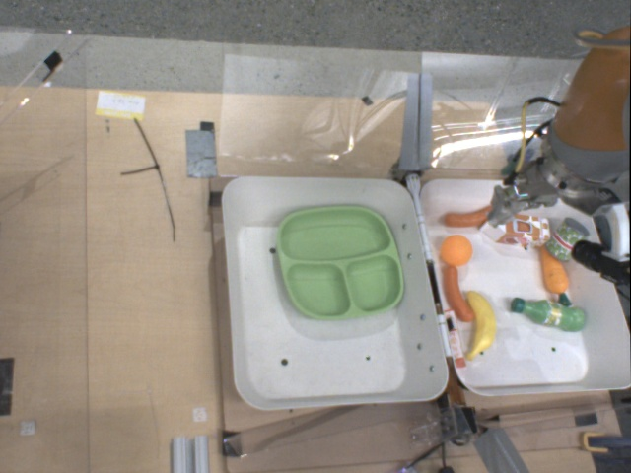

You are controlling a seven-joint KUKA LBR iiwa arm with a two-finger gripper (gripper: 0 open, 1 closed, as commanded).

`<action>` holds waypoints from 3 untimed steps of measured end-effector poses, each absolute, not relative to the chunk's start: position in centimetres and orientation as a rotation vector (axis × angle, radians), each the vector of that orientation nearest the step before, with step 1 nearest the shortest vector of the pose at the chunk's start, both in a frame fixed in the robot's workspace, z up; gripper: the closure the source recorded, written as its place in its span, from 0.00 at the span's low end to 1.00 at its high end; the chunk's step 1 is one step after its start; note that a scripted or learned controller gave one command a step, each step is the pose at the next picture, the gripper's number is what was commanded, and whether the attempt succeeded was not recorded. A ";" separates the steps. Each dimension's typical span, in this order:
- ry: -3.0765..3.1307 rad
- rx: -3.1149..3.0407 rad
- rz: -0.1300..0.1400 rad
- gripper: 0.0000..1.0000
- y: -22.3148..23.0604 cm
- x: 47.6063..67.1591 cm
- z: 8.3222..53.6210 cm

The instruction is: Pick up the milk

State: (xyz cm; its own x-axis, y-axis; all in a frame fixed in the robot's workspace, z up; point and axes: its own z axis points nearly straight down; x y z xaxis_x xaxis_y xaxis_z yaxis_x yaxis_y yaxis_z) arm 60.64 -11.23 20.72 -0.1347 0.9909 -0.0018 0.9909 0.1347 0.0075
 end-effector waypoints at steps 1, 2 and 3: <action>2.484 1.909 0.003 1.00 -19.3 59.8 20.8; 2.486 1.907 0.004 0.00 -19.2 59.8 20.8; 2.434 1.957 0.008 0.00 -23.1 65.6 12.1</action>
State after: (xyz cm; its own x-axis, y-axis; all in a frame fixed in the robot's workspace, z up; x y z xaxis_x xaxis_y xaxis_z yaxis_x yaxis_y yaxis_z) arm 65.58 -23.06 12.14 -0.2145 0.9767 -0.0112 0.9766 0.2147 0.0160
